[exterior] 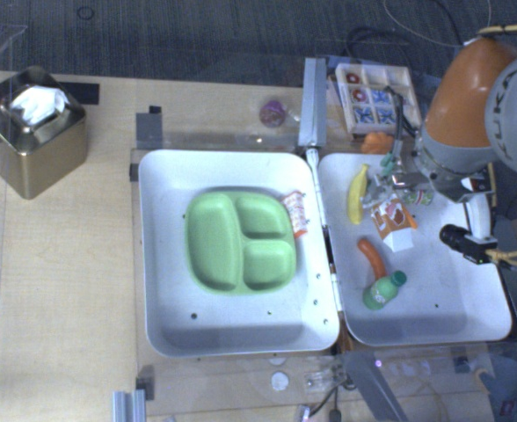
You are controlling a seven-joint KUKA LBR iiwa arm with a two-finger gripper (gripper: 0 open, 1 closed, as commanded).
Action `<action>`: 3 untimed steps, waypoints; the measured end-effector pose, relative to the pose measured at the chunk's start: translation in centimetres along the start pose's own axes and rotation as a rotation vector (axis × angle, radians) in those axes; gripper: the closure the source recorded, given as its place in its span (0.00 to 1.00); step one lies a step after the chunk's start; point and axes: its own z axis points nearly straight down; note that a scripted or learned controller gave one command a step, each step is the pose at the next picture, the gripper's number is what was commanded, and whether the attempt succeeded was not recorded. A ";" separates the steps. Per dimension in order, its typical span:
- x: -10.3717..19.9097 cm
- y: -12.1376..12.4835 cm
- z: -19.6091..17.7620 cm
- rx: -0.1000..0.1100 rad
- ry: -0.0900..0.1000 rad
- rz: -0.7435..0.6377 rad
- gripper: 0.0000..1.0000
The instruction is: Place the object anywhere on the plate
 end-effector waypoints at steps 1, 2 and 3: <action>6.0 -0.7 -4.1 -0.002 -0.001 -0.277 1.00; 14.2 2.2 -4.1 0.001 0.001 -0.192 1.00; 14.2 2.3 -4.1 0.001 0.001 -0.191 0.00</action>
